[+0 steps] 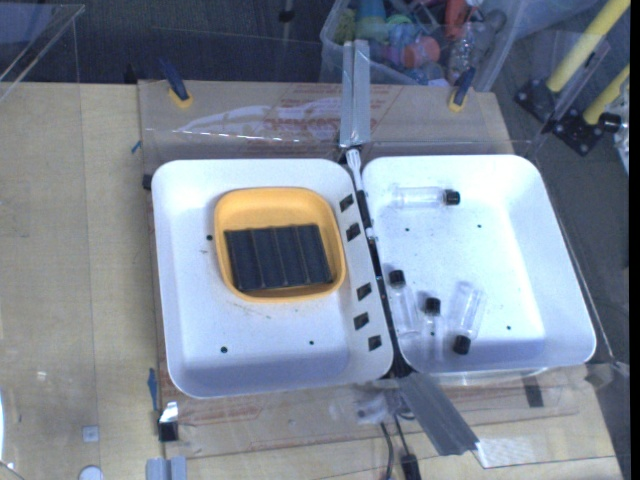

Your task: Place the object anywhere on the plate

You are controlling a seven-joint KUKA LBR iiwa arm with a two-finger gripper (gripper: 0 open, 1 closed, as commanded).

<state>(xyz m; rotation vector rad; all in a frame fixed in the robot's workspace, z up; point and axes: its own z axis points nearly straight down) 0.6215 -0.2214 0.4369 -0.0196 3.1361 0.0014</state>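
A dark ribbed block (277, 256) lies flat on the yellow plate (228, 214), covering most of its middle, in the left bin (190, 313). The right bin (515, 243) holds clear vials with black caps: one vial (421, 197) lies on its side near the far wall, and three more vials (440, 313) cluster close together near the divider. Both bins sit on the pale wooden surface (60, 268); beyond them stands a clear box of coloured toys (420, 18)
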